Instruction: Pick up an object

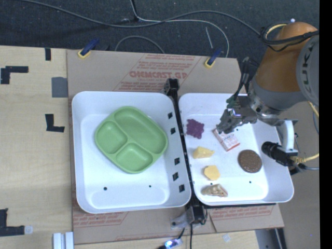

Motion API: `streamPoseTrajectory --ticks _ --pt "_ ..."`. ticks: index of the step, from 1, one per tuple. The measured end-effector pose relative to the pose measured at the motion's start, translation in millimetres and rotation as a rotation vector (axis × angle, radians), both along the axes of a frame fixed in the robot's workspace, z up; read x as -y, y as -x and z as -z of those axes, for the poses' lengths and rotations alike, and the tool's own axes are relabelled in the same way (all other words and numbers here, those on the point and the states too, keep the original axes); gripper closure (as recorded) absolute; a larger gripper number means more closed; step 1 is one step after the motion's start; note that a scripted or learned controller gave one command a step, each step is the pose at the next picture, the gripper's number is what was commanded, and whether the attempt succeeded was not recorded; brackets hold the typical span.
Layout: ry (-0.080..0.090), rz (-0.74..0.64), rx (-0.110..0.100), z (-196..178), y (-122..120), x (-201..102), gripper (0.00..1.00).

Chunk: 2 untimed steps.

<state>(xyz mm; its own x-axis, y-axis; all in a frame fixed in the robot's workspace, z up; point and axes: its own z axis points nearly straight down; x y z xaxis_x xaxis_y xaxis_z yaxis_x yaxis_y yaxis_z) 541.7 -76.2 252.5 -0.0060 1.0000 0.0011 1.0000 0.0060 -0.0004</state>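
Observation:
The right bin [270,191] holds several small items: a purple grape-like piece [195,128], a yellow wedge [203,152], a round yellow piece [211,172], a tan lumpy piece [214,190], a brown round cookie [250,161] and a small white-and-red packet [228,139]. My gripper [229,124] hangs over the upper middle of that bin, directly above the packet's top edge. Its dark fingertips point down and left at the packet.
A green divided plate [131,138] lies in the left bin [83,154]. A black divider [179,139] runs between the bins. The grey and orange arm [282,66] covers the right bin's upper right corner. Cables cross the dark floor behind the bench.

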Motion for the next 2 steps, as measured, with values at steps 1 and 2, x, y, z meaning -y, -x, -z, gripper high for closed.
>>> streamPoseTrajectory --ticks 1,2 --pt "-0.001 -0.002 -0.001 1 -19 -60 1.00" --pt "0.000 -0.001 -0.001 2 -30 -109 1.00"
